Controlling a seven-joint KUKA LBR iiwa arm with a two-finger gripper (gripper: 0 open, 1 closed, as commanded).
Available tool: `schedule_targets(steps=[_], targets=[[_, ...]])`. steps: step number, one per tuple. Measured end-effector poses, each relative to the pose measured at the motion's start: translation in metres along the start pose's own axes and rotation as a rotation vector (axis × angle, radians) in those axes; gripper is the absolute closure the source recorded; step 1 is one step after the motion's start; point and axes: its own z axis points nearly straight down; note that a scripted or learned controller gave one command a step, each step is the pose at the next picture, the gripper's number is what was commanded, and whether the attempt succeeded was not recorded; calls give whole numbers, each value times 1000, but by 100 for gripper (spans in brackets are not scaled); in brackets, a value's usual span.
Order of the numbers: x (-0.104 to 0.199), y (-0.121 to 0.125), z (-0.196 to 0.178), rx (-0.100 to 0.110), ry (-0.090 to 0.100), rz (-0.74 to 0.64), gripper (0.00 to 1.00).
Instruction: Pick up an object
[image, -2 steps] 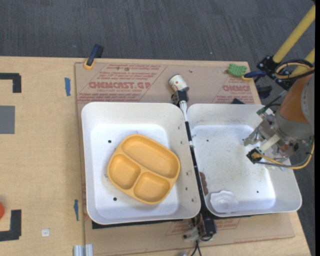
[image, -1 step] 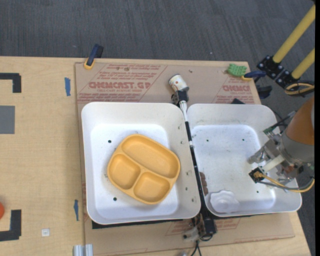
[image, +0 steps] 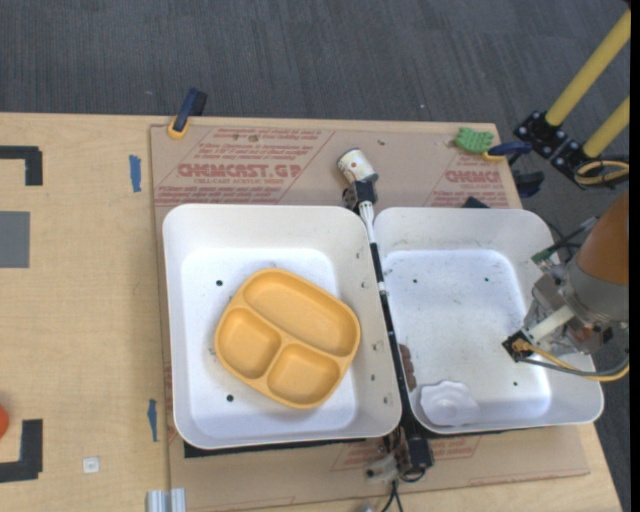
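Left bin: white plastic, smooth, slight sheen, few dark specks. Right bin: same white plastic, floor peppered with dark scuffs and specks. Divided plate in the left bin: yellow-orange plastic, smooth, soft satin gloss. Small lid-like piece at the right bin's lower edge: white plastic, smooth. Board under the bins: brown cardboard, matt, red print. Bench at left: pale wood-look, matt. Floor across the top: dark grey carpet, rough weave. Clamp upper right: green plastic.
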Motion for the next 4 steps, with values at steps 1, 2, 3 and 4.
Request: schedule_targets(steps=[1, 2, 3, 4], targets=[[0, 0, 0, 2, 0, 0, 0], [-28, -26, 10, 0, -2, -192, 0], [25, -29, 10, -4, -2, 14, 0], [83, 17, 10, -3, -3, 58, 0]])
